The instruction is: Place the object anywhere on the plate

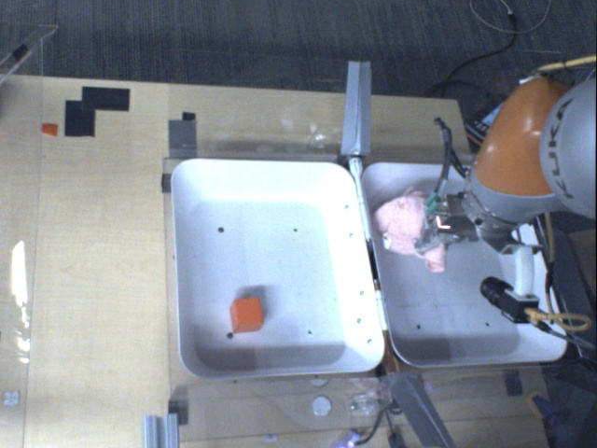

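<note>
A small orange-red cube (247,315) lies in the left bin (196,250), near its front, left of the middle. A pale pink, lumpy object (401,222) sits in the right bin (466,343) at its back left, close to the wall between the bins. My gripper (435,239) hangs over the right bin, right up against the pink object's right side, and a pink bit shows just below it. The grey arm with its orange band (522,147) comes in from the right.
The ridge between the two bins (368,250) runs front to back, with a grey metal post (357,110) behind it. On the wooden bench at the far left lie black blocks (93,108) and a small orange tile (48,130).
</note>
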`<act>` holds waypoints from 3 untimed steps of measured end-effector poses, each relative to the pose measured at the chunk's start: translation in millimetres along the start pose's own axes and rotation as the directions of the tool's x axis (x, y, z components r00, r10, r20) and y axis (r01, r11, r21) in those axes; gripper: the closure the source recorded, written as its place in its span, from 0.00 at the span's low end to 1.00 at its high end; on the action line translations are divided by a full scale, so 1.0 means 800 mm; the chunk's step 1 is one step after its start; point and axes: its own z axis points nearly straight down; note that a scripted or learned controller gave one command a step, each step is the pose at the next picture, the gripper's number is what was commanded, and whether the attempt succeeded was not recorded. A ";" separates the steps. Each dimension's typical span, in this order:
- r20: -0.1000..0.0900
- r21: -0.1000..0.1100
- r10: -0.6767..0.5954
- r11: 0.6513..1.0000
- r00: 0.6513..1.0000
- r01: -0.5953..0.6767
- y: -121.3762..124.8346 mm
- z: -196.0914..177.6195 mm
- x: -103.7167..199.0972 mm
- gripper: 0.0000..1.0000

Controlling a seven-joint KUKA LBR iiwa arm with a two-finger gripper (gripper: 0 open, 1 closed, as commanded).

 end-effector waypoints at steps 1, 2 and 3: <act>0.002 0.000 -0.007 1.000 1.000 0.007 0.002 -0.050 0.001 1.00; 0.001 0.002 -0.398 0.917 0.917 0.398 -0.007 -0.052 0.067 1.00; -0.001 0.001 -0.725 0.689 0.689 0.725 -0.002 -0.037 0.129 1.00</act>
